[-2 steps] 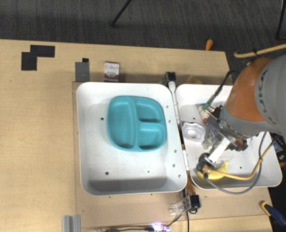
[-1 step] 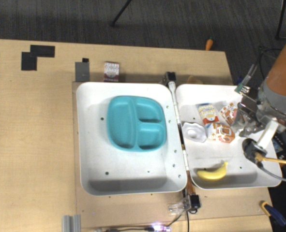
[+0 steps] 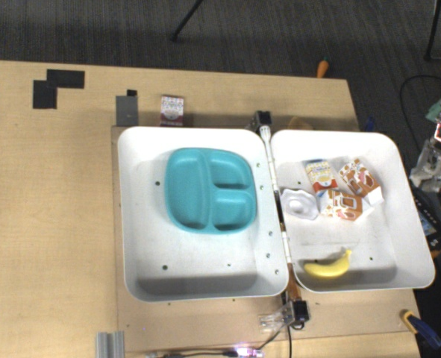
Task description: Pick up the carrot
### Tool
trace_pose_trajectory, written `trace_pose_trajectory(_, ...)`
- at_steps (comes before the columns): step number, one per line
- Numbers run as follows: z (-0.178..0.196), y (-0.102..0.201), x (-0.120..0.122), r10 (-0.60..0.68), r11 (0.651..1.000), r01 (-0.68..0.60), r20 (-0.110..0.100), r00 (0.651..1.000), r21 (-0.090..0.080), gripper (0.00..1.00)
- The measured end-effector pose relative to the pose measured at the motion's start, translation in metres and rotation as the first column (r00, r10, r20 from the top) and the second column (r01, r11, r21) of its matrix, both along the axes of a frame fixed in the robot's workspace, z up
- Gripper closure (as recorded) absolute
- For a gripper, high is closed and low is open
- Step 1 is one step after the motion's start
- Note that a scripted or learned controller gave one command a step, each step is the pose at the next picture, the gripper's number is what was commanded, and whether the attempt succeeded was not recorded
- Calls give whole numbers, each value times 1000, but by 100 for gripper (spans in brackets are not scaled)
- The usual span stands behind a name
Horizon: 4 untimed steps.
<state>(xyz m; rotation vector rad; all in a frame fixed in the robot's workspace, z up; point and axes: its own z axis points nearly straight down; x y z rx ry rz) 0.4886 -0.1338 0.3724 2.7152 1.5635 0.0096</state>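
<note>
2 white bins sit side by side on the counter [image 3: 48,222], and the right-hand bin [image 3: 388,233] is our landmark. Inside it, against the near wall, a yellow banana [image 3: 327,265] lies on its side with its tips curling up. Toward the bin's far half there is a cluster of 3 snack packets. 1 is pale with a blue and orange print [image 3: 319,174], and 2 are red-and-white ones [image 3: 358,179] [image 3: 343,206], lying close together and overlapping at the edges. Just beside them, hard against the wall this bin shares with its neighbour, rests a crumpled white cup [image 3: 298,203].

Now the carrot. No orange shape stands out among the things in the right-hand bin. Beyond its far wall, at the far edge of the counter, pokes 1 small orange thing [image 3: 322,68]. Whether that is the carrot I cannot tell, as it is too small.

Touching the right-hand bin along that shared wall is the left bin [image 3: 130,230], with a teal divided plate [image 3: 209,190] lying flat in its middle. Behind that bin stands a small patterned box [image 3: 172,110].

Out past the right-hand bin's outer wall, off the counter and well apart from the banana and packets, the gripper [image 3: 440,136] hangs at the frame's edge, partly cut off. Open or closed, I cannot tell from here.
</note>
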Motion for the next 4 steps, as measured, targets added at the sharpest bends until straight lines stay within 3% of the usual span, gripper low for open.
trace_pose_trajectory(1,-115,-49,-2,-229,973,229,-13,973,3,100)
trace_pose_trajectory(2,-8,-51,0,58,998,-58,-1,998,0,100)
trace_pose_trajectory(3,-129,-36,-1,200,980,-199,-13,980,7,100)
trace_pose_trajectory(4,-28,-54,1,315,949,-315,0,949,-5,100)
